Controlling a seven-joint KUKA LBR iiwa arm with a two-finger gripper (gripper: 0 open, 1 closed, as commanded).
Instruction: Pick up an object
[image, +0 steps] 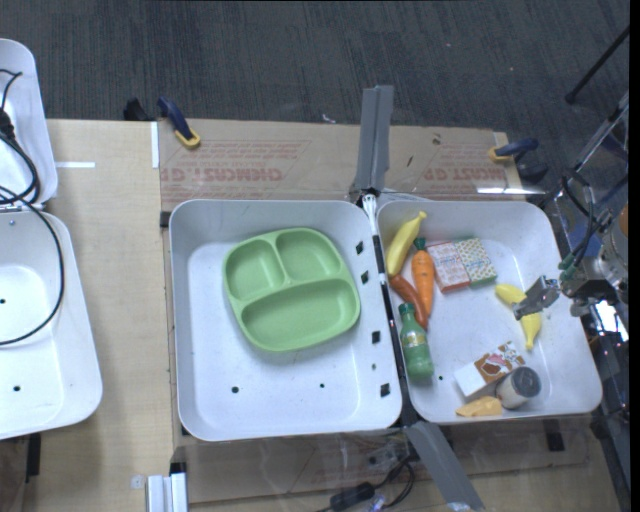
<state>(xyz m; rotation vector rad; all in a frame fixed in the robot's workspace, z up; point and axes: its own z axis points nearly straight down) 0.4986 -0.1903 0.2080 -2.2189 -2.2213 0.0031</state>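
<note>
The right bin (560, 240) holds several toy foods. Along its left wall lie a yellow banana (403, 243), an orange carrot (424, 283), a red-orange pepper (404, 291) and a green bottle (415, 344). A pink and green box (463, 264) lies toward the back. Near the front are a white and brown carton (488, 369), a round can (520, 385) and a yellow piece (480, 407). My gripper (538, 297) hangs at the bin's right side, between a small yellow piece (509, 293) and another yellow piece (530, 329). Nothing visibly sits in it.
The left bin (200, 380) holds a green divided plate (290, 290). A grey divider post (375, 140) stands behind the seam between the bins. Clamps (180, 122) sit on the cardboard behind. White tubs with a black cable (40, 300) lie at far left.
</note>
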